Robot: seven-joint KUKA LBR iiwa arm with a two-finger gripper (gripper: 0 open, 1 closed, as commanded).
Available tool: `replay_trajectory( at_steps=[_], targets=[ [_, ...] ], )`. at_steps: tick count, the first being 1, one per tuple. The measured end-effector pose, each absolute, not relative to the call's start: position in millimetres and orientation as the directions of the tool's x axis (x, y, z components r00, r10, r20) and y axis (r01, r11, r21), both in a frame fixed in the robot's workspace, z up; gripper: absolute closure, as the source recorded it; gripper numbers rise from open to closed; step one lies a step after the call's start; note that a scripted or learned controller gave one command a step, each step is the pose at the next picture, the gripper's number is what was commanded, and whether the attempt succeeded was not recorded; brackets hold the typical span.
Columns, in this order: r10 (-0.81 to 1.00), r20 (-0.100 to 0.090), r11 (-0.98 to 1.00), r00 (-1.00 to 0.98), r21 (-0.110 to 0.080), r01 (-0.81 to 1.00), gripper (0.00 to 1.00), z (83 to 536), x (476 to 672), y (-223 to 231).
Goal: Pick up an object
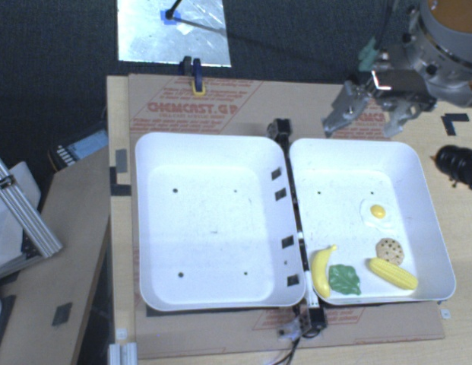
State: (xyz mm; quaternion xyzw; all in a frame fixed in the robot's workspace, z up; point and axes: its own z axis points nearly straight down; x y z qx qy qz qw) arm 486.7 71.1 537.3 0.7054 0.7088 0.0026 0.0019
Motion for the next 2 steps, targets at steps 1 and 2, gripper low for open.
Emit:
replay_trajectory(
  at_steps=[1,2],
  targets=[
    [1.0,-0.003,-0.004,0.004,-0.014,1.0,0.0,351,485.4,27],
    [1.0,0.007,0.013,-0.013,0.021,1.0,0.0,515,486.9,109]
  ],
)
